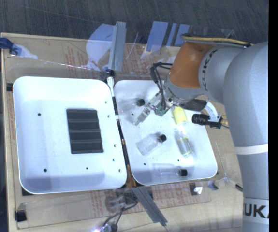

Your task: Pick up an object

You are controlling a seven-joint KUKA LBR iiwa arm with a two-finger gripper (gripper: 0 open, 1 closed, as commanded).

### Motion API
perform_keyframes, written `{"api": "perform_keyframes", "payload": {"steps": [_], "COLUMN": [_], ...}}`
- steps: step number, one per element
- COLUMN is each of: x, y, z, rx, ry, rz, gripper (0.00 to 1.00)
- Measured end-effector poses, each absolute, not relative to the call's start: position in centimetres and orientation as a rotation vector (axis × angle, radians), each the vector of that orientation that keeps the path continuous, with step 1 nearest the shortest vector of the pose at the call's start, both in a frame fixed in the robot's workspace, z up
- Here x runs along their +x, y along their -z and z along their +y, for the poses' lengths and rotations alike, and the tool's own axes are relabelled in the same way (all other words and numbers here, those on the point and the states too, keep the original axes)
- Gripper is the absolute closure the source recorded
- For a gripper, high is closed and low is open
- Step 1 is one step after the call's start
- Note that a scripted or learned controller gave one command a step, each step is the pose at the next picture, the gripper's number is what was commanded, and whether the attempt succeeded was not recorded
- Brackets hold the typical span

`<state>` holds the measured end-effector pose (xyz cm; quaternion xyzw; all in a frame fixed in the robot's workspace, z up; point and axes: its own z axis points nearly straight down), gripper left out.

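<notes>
The claw (pixel 148 111) hangs low over the right bin (pixel 204 170), near its upper left part; whether it grips anything, I cannot tell. Just right of the claw lies a yellow bottle (pixel 179 115). Below it, a clear vial (pixel 151 144) with black cap. Left of that bin, on the tabletop (pixel 56 57), the left bin (pixel 32 144) holds a black ribbed block (pixel 84 130).
</notes>
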<state>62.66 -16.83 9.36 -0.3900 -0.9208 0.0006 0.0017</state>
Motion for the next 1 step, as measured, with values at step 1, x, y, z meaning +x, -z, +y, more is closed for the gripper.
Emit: {"api": "perform_keyframes", "payload": {"steps": [1], "x": [62.92], "y": [-20.65], "z": [-21.05], "rx": [-1.151], "ry": [-0.001], "rz": [-2.928], "gripper": [0.00]}}
